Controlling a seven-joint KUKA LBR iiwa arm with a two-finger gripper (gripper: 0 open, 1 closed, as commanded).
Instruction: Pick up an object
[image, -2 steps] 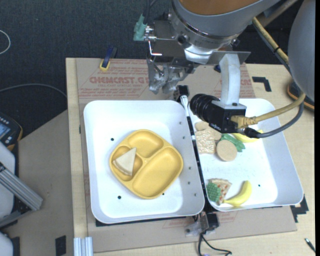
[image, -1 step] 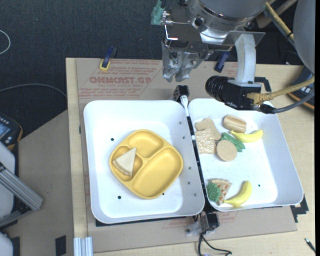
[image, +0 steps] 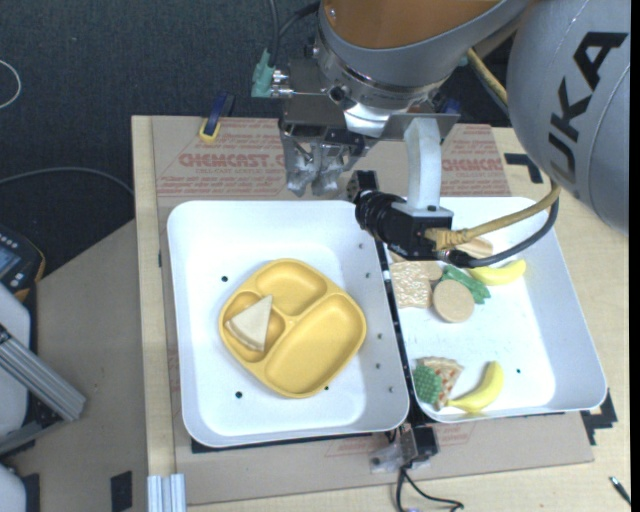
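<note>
My gripper (image: 315, 182) hangs above the far rim of the left bin (image: 195, 400), its metal fingers (image: 301, 172) close together with nothing between them. In the left bin lies a yellow divided plate (image: 310, 345) with a pale wedge of bread (image: 251, 322) in its left compartment. The right bin (image: 560, 330) holds a square cracker (image: 413, 283), a round tan cookie (image: 453, 303), a green leafy piece (image: 467, 281), a small banana (image: 499, 272), a second banana (image: 478, 390) near the front, and a pizza slice with green on it (image: 437, 377).
The bins sit on a cardboard sheet (image: 160, 170) on the bench. A blue-and-yellow clip (image: 212, 118) lies at the cardboard's far left edge. The arm's grey body (image: 590, 110) looms over the far right corner.
</note>
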